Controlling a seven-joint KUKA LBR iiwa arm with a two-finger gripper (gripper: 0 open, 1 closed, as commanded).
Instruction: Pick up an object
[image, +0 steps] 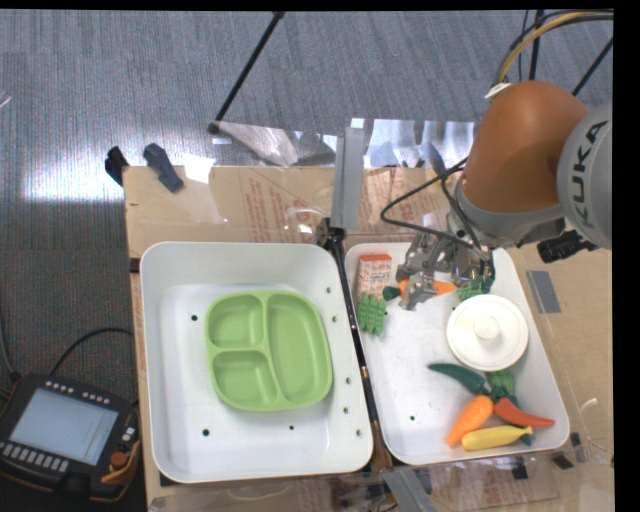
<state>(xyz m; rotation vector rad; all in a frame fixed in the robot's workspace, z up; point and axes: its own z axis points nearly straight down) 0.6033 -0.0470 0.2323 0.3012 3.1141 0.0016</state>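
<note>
My gripper (443, 272) reaches down into the back of the right bin (400, 400), under the arm's orange band. Right beneath it lies a small orange toy carrot (428, 290) with a green top; whether the gripper touches it is unclear. A small orange-and-white carton (375, 271) stands just left of the gripper. A green toy piece (471, 293) lies at its right. In front of the carton sits a green studded block (372, 315).
A white round lid (487, 333) sits at the right bin's right side. Near the front corner lie a dark green vegetable (458, 376), an orange carrot (469, 420), a red-orange piece (522, 414) and a yellow piece (497, 437). A green divided plate (268, 350) lies in the left bin (170, 300).
</note>
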